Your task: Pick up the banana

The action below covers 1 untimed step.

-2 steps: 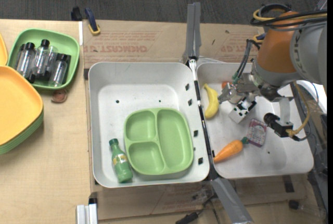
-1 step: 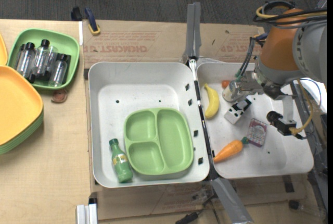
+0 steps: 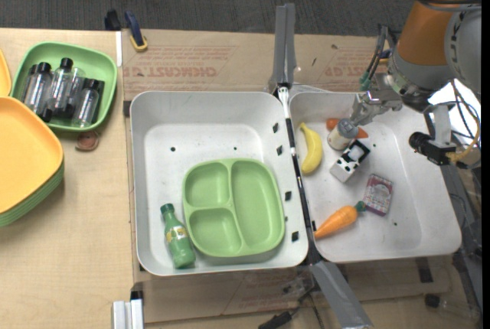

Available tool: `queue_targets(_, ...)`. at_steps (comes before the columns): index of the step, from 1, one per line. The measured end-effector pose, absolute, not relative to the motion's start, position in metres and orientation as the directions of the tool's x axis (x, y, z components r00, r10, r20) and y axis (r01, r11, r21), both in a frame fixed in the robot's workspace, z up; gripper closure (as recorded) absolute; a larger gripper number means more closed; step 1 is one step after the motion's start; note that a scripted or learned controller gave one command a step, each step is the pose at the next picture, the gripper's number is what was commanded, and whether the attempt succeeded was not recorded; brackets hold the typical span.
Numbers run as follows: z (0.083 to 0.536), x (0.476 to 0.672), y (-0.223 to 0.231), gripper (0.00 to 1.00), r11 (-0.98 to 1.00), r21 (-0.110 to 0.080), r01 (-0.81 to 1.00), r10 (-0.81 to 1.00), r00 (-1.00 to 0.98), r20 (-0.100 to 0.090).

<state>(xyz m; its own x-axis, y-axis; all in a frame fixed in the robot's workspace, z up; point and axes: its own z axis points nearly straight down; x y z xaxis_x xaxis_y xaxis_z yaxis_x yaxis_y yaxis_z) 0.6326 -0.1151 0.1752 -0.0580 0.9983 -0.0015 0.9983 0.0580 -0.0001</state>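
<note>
On the far left of the worktop a stack of orange plates sits beside a small green tray that holds dark-capped bottles, apparently stored out of the way of the work. Next comes the left bin, which carries a green divided plate and, touching its lower-left edge, a green bottle lying on its side.

Past the divider, the banana lies flat on the floor of the right bin, close beside that bin's left wall. Its long axis runs roughly from the far side toward the near side, one tip pointing up-left in the view and the curve bulging to the right.

Just right of it stand a pale cup-like object and a black-and-white block; a small pinkish packet and a carrot lie nearer the front. The hand hovers above the cup, to the right of the banana; whether it is released or clenched cannot be told, and nothing is seen between its tips. It would probably need to shift left to reach the fruit.
</note>
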Motion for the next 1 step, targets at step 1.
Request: queue_targets(1, 0.2421, 0.659, -0.1167, 1.0, 0.084, 0.0, 0.996, 0.996, -0.084, -0.002)
